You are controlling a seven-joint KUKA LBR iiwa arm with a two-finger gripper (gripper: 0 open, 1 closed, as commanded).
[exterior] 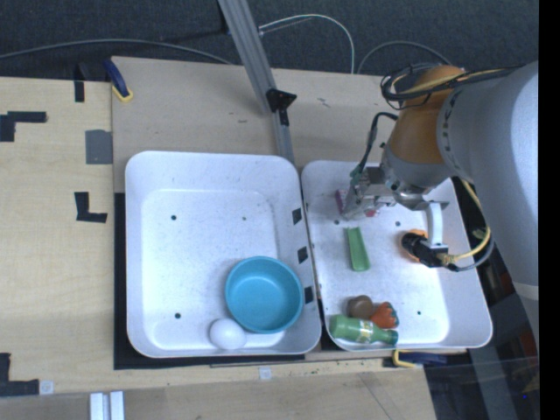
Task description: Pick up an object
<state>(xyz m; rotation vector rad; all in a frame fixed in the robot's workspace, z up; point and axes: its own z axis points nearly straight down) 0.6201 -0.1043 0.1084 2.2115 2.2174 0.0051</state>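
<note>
The gripper (pixel 354 201) is hovering near the back left corner of the right bin (pixel 455 326), seemingly approaching for a grasp. The green block (pixel 356 248) is lying just in front of it, so the next move probably calls for lowering over it.

The grey arm (pixel 490 147) comes in from three o'clock, its orange band (pixel 418 121) sitting toward one o'clock of the wrist. The wrist bends down and toward nine o'clock, and the gripper (pixel 354 204) points toward seven o'clock below it
</note>
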